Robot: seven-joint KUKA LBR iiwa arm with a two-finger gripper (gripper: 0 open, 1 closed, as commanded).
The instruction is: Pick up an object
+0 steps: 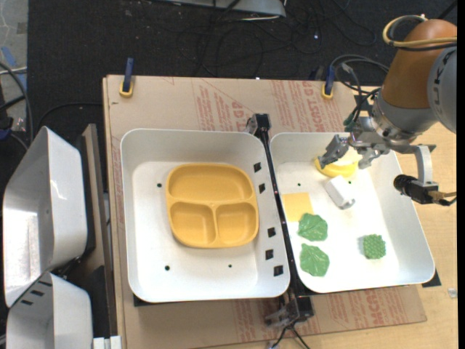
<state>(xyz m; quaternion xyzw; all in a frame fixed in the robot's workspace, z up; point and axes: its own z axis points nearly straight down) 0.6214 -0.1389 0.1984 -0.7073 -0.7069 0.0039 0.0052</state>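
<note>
My gripper hangs over the far part of the right bin, its fingers spread to either side of a yellow banana-like object lying just below it. The fingers stand open and nothing is lifted. Close in front of that lies a small grey-white block. A pale yellow flat square rests near the bin's left wall. Two green leafy pieces lie toward the front, and a small green bumpy piece sits at the front right.
The left bin holds a yellow three-compartment tray. A black divider runs between the bins. White containers stand off the bench at the left. The arm's orange band rises at the upper right.
</note>
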